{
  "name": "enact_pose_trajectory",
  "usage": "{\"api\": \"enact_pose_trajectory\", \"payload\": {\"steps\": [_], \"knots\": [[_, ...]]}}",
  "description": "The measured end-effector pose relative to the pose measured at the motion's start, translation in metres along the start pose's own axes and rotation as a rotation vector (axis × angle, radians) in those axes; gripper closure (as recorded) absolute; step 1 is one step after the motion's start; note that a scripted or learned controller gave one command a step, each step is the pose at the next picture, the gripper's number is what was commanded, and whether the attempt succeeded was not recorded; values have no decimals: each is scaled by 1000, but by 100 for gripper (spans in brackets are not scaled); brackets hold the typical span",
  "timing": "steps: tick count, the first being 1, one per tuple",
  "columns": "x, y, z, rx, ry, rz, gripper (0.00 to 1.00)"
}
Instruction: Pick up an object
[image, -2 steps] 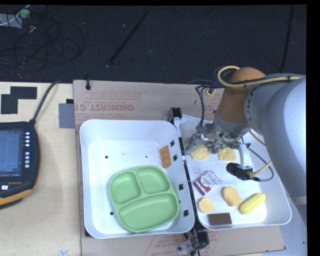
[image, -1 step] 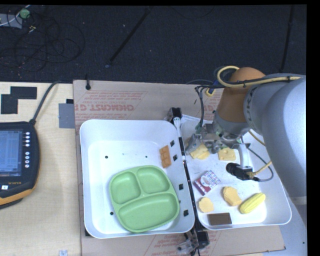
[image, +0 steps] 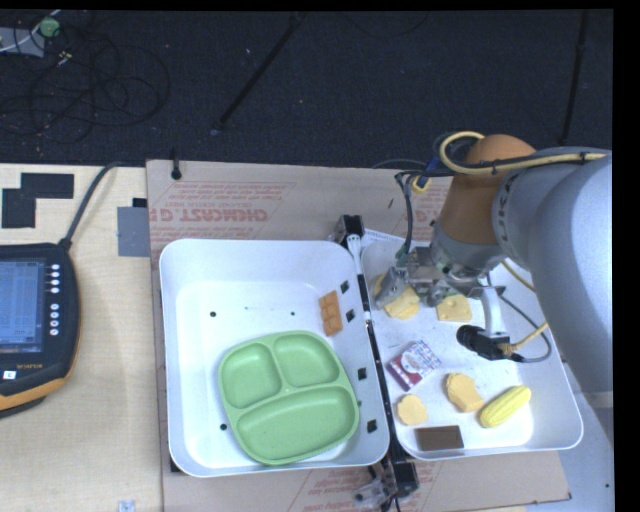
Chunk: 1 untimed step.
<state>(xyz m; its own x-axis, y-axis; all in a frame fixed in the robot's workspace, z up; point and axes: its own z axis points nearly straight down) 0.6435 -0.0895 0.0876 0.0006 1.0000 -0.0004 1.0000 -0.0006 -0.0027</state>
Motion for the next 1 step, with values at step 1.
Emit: {"api": "enact_pose_trajectory", "payload": {"steps": [1], "knots": [[0, 0, -11, 2, 1, 0, 100]]}}
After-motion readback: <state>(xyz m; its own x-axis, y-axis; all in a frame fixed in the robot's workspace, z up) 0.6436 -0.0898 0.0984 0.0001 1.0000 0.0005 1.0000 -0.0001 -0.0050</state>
